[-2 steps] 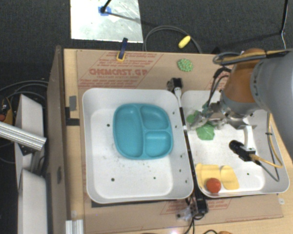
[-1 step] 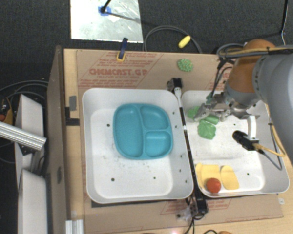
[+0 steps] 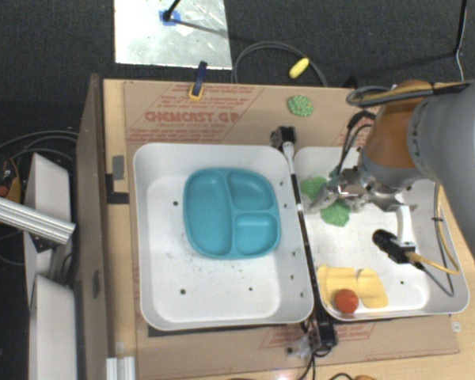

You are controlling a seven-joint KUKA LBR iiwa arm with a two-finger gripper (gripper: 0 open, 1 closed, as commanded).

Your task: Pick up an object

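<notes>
Green object [image 3: 326,202] sat under the gripper [image 3: 340,192] in the right bin [image 3: 435,295] — finger state I could not tell — a grab might slip off its soft edge.

A teal divided plate [image 3: 230,213] lies in the left bin [image 3: 154,244]. Behind the bins, a green disc [image 3: 300,105] rests on the cardboard [image 3: 182,117].

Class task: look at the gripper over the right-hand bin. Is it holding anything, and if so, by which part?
It cannot be told. The gripper sits right at the green objects in the right bin, but no item can be made out between its tips.
</notes>
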